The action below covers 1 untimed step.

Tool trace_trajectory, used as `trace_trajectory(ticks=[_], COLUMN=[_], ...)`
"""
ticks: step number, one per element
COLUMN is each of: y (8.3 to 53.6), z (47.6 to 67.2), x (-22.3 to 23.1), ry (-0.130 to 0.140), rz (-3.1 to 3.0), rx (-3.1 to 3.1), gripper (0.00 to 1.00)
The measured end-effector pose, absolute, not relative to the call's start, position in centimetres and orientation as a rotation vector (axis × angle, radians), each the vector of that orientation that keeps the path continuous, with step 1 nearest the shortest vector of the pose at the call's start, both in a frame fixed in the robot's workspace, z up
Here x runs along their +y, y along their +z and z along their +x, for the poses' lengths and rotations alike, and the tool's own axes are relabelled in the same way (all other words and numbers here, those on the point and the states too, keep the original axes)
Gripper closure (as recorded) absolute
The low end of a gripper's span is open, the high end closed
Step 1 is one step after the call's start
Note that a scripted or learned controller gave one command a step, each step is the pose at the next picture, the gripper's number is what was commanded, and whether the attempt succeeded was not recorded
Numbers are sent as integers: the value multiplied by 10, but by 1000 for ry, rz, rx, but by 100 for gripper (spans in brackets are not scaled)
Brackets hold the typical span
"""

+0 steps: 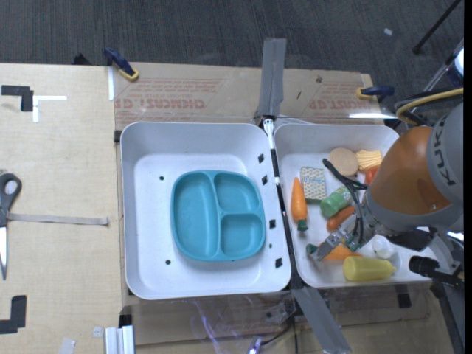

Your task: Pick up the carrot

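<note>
Gripper (330, 245) is low in the right bin (333, 129), near its front wall, tip down among the toy food. From this angle the wrist covers most of it, so I cannot tell how wide it is set or whether anything is caught in it. A short orange piece (342, 254) lies touching or just beside the tip; contact is unclear. A yellow item (367, 269) sits just in front of that, near the bin's front edge.

The carrot (298, 200), as I read it, is the long orange thing lying lengthwise along the bin's left wall. It rests flat on the bin floor, apart from the gripper, with nothing on top of it. A green piece (336, 200) and a red-orange piece (341, 217) lie between the carrot and the arm. A checkered pad (313, 183) is just right of the carrot's top end. A tan round thing (343, 161) and a ridged yellow piece (369, 158) are further back.

The arm's orange band (404, 174) looms over the bin's right half. The left bin (147, 198) holds a teal divided plate (219, 214). Scissors (6, 198) lie far left on the counter (59, 161).

Progress, my call: the carrot is not lifted and no grasp shows. If that long piece is the target, the gripper is set down to one side of it, so approach, close and lift are all still to do.
</note>
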State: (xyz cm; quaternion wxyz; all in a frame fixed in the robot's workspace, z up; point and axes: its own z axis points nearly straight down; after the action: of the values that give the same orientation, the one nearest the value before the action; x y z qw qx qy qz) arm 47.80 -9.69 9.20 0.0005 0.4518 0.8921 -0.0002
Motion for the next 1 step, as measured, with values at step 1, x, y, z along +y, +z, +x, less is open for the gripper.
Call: trace_trajectory(ticks=[1], y=[101], z=[480], x=[-97], ry=[0], rz=[1414], rx=[2800], gripper=[100])
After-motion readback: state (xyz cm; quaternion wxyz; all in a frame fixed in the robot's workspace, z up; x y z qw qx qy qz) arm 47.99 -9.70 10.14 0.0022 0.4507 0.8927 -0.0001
